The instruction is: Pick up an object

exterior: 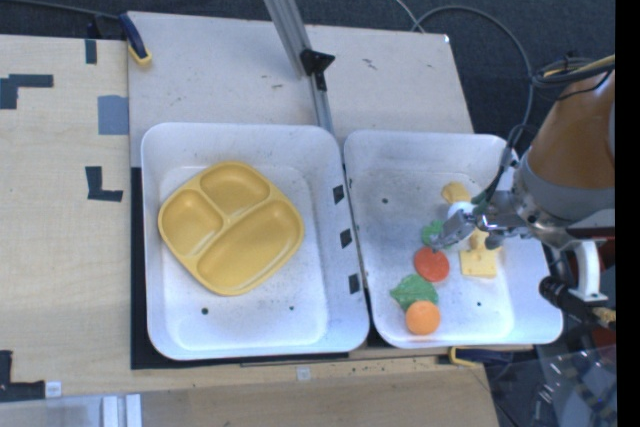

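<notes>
Orange ball (423, 317) and green toy (411, 291) sit just below gripper (453, 230); red tomato (432, 264) nearer still; finger spread cannot tell; no readable labels.

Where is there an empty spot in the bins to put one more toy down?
In the right bin, the bare floor along its left wall and far edge. In the left bin, the strip nearest the camera, in front of the yellow divided plate. It is crowded around the gripper: red piece, yellow piece, green piece, orange ball.
</notes>
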`<state>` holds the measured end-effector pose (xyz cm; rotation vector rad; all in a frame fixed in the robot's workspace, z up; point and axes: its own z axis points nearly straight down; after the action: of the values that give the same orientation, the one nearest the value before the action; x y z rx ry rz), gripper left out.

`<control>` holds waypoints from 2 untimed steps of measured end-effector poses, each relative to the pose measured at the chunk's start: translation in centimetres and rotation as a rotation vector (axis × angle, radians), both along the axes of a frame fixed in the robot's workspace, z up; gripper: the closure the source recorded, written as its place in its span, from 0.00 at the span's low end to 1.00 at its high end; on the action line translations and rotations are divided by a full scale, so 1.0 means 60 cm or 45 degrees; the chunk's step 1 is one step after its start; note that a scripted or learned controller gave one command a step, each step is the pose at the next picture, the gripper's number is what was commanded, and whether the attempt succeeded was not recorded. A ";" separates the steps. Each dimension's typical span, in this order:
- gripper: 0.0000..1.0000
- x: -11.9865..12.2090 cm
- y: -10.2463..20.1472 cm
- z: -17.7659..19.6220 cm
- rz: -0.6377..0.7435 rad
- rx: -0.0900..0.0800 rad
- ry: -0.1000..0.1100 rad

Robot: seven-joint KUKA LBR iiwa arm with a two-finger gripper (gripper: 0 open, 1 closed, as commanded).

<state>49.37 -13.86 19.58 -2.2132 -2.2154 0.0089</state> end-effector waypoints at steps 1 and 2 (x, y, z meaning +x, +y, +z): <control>0.00 0.023 -0.045 -0.166 -0.002 -0.004 -0.009; 0.00 0.024 -0.043 -0.161 0.000 -0.002 -0.011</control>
<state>50.78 -16.46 9.90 -2.2189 -2.2204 0.0010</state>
